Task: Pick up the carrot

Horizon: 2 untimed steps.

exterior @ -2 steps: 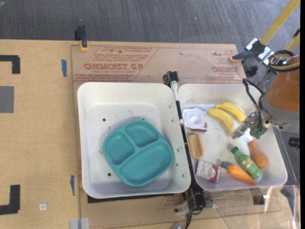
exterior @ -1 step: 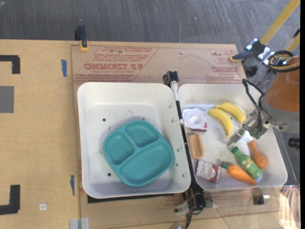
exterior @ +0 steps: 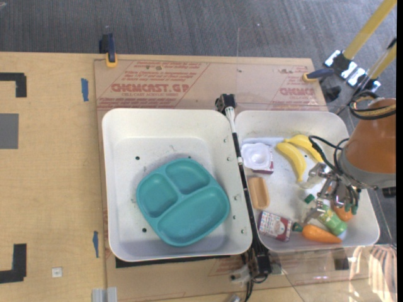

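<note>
The carrot (exterior: 319,234) is orange and tapered, and it lies flat near the front edge of the right bin (exterior: 362,241). My gripper (exterior: 332,197) hangs over the bin's right half, a short way behind and above the carrot. It is not touching the carrot. The arm's orange band (exterior: 374,146) fills the space at the bin's right side. A green item (exterior: 333,223) rests just behind the carrot, between it and the gripper.
The right bin also holds two bananas (exterior: 298,153), a white cup (exterior: 257,156), a tan bun (exterior: 259,192), a red carton (exterior: 275,225) and a small orange piece (exterior: 344,214). A teal divided plate (exterior: 182,201) sits in the left bin (exterior: 119,168).
</note>
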{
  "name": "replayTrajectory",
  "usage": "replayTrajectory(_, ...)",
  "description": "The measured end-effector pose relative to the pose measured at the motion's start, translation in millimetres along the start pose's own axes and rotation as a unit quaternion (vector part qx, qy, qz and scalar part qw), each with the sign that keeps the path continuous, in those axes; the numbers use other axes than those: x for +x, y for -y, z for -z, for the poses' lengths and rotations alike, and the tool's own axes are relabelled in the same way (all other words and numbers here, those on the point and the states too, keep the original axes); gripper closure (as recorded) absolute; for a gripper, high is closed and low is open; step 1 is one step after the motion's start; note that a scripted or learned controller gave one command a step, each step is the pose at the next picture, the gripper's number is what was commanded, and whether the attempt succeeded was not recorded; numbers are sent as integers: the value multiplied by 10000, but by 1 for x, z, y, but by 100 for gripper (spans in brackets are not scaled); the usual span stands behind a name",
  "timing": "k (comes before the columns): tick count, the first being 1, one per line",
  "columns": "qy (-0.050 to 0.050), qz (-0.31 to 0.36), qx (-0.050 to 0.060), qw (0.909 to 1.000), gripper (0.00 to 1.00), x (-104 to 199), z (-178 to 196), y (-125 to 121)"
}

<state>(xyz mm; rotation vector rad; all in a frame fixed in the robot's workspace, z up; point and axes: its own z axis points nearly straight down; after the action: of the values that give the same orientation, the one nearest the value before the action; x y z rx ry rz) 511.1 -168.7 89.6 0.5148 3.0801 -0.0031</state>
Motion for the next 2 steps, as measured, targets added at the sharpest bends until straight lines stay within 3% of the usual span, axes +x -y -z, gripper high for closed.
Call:
replayTrajectory(1, 13, 1589, -3, 9873, 0, -27, 147, 17)
replayTrajectory(2, 21, 1677, -20, 9858, 0, -26, 226, -37)
